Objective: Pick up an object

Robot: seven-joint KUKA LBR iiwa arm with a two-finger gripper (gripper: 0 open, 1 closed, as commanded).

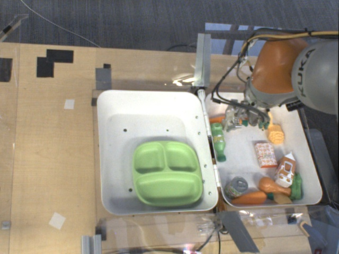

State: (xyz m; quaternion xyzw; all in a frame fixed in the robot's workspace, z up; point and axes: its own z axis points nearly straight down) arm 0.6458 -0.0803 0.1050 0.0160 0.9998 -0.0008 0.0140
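Note:
My gripper (245, 116) hangs over the back of the right bin (312, 163), below the arm's orange band. Just left of it lies a green bottle (217, 141) along the bin's left wall, with an orange piece (215, 119) at its far end. A yellow corn-like toy (275, 134) sits just right of the gripper. Nearer the front lie a small pink-and-white packet (265, 154), a white and brown carton (286, 171), a silver can (237, 186), a carrot (247, 198) and an orange drumstick-like toy (271, 185). Nothing shows between the fingers.
The left bin (114, 115) holds a green divided plate (167, 172). A metal post (203, 57) stands behind the seam between the bins. Cables loop above the wrist. The wooden bench (47, 157) stretches out to the left.

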